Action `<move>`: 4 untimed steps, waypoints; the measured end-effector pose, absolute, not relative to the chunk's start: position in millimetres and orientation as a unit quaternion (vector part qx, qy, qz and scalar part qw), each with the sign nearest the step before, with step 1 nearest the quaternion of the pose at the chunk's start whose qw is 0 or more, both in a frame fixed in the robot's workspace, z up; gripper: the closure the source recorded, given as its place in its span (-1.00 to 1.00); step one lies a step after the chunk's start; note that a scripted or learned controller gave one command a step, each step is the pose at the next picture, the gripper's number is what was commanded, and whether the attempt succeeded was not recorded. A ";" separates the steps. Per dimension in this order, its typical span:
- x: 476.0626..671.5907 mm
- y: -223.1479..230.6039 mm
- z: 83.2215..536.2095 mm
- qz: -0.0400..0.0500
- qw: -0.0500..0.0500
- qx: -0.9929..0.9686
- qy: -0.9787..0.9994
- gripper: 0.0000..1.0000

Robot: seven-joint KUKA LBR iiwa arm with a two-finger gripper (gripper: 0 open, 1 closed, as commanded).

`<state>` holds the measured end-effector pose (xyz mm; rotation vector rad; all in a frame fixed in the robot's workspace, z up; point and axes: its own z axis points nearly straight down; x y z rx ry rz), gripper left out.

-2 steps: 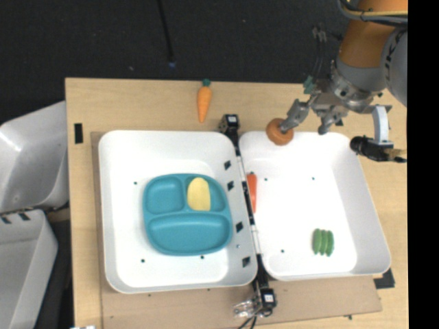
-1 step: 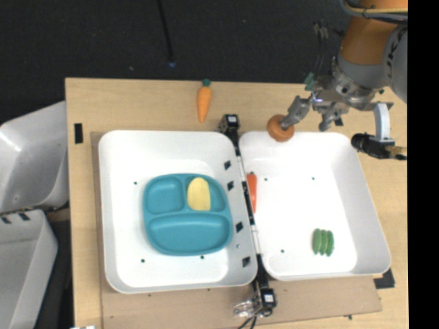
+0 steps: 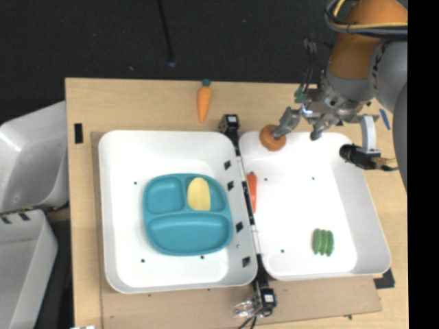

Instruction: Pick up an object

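**Orange-banded arm hangs over the far rim of the right bin**

Orange and round, a small object [image 3: 272,139] sits on the far-left rim of the right bin [image 3: 343,252], touching one finger of my gripper [image 3: 300,120], whose jaws stand apart, grasping nothing. I judge a closing pinch could nudge it off the rim. My count: two bins, one blue tray [image 3: 185,235] in the left bin [image 3: 123,252], one yellow piece [image 3: 199,194], one carrot [image 3: 204,100], one green item [image 3: 323,242], one red sliver [image 3: 252,189].

You saw a grey metal arm [image 3: 391,64] with a rounded orange band [image 3: 363,29], black cables looped above, ending in a silvery claw [image 3: 304,123].
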<state>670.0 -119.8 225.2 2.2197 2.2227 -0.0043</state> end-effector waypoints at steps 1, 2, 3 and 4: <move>667.4 -126.1 181.8 -0.002 0.000 0.707 0.707 -1.00; 657.7 -131.7 132.4 -0.002 0.000 0.707 0.707 -1.00; 659.7 -132.7 146.6 0.000 0.002 0.708 0.707 1.00; 662.4 -125.1 206.3 0.002 0.003 0.706 0.708 1.00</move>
